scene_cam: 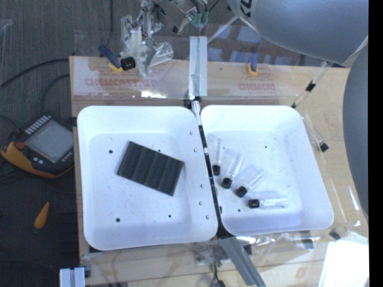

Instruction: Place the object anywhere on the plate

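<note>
The metal two-finger gripper (142, 43) hangs at 11 o'clock, beyond the bins; whether it is parted or closed cannot be told. The grey arm (299, 11) at 1 o'clock shows the letters "KU". Faded red print on the bench's far strip is unreadable. Four clear black-capped vials (239, 175) lie in the right white bin (299, 130) at 4 o'clock. One black ribbed rectangular plate (150, 168) lies tilted in the left white bin (96, 124) at 8 o'clock. An orange-and-grey handheld pendant (39, 145) sits at 9 o'clock.

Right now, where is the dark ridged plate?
The dark ridged plate lies tilted in the left bin, near its middle. The clear vials are across the divider in the right bin.
</note>
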